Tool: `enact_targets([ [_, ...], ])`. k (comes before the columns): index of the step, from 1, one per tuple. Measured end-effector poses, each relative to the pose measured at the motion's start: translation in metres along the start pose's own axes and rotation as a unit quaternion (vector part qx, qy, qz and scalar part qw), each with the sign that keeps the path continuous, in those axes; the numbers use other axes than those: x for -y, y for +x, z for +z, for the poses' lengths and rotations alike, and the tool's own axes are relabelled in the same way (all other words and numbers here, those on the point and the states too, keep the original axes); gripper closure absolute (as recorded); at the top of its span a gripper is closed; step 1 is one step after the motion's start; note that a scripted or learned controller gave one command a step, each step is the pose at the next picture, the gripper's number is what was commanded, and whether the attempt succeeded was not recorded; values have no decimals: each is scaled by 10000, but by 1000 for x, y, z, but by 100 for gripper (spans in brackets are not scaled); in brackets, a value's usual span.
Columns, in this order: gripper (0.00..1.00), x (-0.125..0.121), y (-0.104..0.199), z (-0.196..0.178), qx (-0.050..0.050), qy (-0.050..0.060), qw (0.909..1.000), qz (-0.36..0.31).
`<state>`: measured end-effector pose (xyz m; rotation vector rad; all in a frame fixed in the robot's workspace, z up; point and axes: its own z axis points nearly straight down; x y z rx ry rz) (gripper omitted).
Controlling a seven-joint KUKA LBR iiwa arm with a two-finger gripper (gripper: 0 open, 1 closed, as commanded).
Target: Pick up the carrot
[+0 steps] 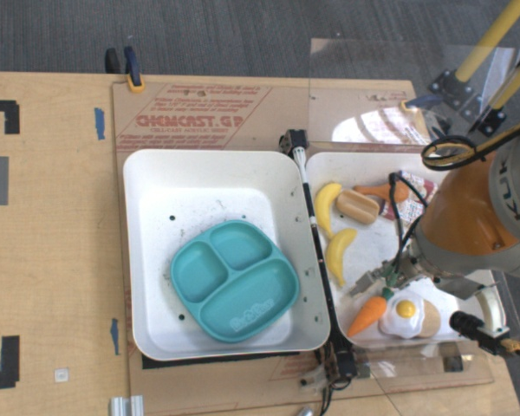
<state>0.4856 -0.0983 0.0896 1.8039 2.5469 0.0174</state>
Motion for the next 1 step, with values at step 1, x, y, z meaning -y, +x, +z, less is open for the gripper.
enact_targets([
  [1, 0, 5, -6, 0, -4, 48, 9955, -946],
])
